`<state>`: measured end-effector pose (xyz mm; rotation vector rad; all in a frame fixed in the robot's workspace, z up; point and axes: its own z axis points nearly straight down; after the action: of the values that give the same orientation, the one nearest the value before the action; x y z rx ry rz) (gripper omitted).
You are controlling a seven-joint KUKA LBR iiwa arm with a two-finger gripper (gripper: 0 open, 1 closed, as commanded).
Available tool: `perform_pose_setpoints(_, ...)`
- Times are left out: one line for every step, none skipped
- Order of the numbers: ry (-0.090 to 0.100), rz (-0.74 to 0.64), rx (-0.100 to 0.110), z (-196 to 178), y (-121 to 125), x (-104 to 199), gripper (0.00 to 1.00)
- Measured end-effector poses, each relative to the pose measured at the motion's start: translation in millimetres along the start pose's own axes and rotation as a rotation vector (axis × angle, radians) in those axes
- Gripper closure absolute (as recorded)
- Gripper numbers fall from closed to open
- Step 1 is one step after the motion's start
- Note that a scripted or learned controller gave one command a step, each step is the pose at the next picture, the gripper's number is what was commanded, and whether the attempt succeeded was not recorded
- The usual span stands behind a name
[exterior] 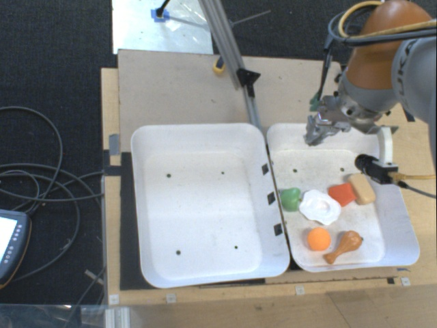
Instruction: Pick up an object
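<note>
My gripper (pixel 315 137) hangs over the far edge of the right bin (pixel 399 248), with nothing visible between its fingers. Below it in that bin lie a green piece (pixel 291 198), a white crumpled object (pixel 321 206), an orange-red block (pixel 342 194), a tan bread-like piece (pixel 363 189), an orange ball (pixel 318 239) and a brown drumstick-shaped toy (pixel 343 245). All of them lie apart from the gripper, nearer the front of the bin.
The left bin (pixel 147 149) sits beside the right one, with a divider of black clips between them. A slanted metal pole (pixel 229 43) crosses above the bins' far edge. Cables lie on the floor to the left.
</note>
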<state>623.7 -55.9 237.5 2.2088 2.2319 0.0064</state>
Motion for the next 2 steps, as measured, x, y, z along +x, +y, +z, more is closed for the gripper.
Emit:
perform_pose_setpoints(0.000,0.001,0.000,-5.9,13.0,45.2,1.00)
perform_pose_setpoints(0.001,0.000,0.000,-10.8,27.7,99.1,1.00)
